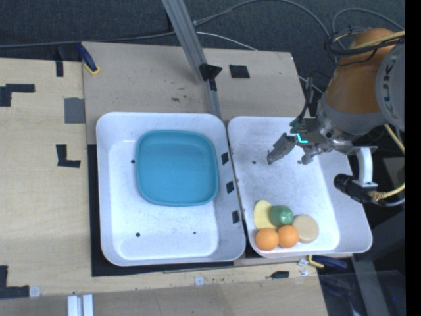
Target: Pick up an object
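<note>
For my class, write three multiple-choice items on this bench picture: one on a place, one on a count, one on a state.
1. Where does the blue plate lie?
A. left bin
B. right bin
C. on the bench

2. How many orange balls lie in the right bin?
A. none
B. two
C. five

3. What is between the fingers of the gripper?
A. the green ball
B. the plate
C. nothing

Answers: 1 A, the plate sits inside the left bin. 2 B, two orange balls lie together. 3 C, the spread fingers hang over bare bin floor.

Even bright light, slightly soft pic.
</note>
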You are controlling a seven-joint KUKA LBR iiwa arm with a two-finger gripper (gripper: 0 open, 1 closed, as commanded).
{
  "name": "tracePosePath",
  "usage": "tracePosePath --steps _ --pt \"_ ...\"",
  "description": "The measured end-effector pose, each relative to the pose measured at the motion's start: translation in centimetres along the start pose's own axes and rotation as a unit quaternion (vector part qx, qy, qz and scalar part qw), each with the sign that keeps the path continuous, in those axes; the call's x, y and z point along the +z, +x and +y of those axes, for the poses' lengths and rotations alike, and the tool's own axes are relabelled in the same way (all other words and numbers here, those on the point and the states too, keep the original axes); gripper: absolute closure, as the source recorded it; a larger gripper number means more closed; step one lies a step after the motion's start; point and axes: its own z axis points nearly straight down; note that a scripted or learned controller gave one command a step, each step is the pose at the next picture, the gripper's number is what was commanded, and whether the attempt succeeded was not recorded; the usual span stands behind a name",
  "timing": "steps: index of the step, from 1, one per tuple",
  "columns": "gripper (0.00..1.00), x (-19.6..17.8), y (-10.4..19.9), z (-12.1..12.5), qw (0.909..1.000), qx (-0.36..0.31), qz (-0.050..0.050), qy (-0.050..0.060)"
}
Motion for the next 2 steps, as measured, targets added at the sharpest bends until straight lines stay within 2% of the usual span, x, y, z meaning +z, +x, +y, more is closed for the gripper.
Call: tracePosePath --steps 1,2 --pt "0.00 0.0 0.0 0.0 1.0000 0.000 0.000 0.000" --pt "0.00 4.3 0.1 -0.4 1.0000 0.000 0.000 0.002"
